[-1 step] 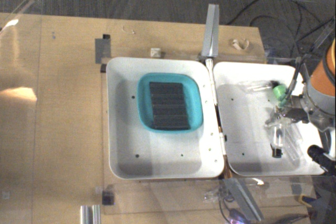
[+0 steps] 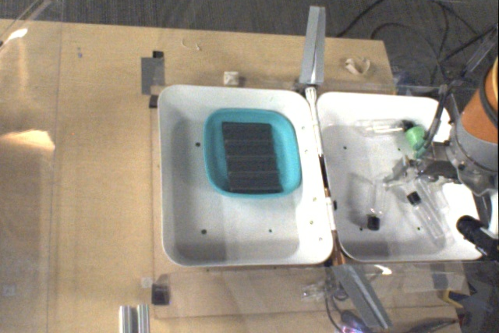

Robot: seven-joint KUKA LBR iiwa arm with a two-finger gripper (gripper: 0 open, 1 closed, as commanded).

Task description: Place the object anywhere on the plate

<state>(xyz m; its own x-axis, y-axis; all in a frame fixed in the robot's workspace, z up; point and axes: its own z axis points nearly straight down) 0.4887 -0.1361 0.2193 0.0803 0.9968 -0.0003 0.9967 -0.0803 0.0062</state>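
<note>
Camera view: we see a tan wooden bench point(image 2: 78, 191) with two shallow white plastic bins side by side, both rounded-square with smooth walls. The left bin point(image 2: 187, 238) holds the plate point(image 2: 290, 156), a teal rounded-square dish with a raised glossy rim, sitting toward 12 o'clock of the bin floor. A dark ribbed rectangular pad point(image 2: 249, 157) lies in the plate's middle, with ridges running across.

In the right bin point(image 2: 351, 242) we note clear plastic pieces: a clear tube point(image 2: 380, 125) lying flat near 12 o'clock, and another clear tube point(image 2: 430, 221) slanting toward 5 o'clock. A small bright green object point(image 2: 414, 136), rounded, sits at about 1 o'clock of this bin, just beside the end of the flat tube. A small black cube point(image 2: 373, 223) rests at 7 o'clock of the bin floor, apart from the rest.

The arm point(image 2: 475, 125) enters from 3 o'clock, grey with an orange band. The gripper point(image 2: 413, 182) hangs over the right bin's centre-right, at 6 o'clock from the green object; its parts are metal and clear-looking, blending with the tubes, so we cannot tell whether it is parted or closed, or whether anything is in it.

A grey metal bar point(image 2: 314, 47) stands at 12 o'clock between the bins.
</note>
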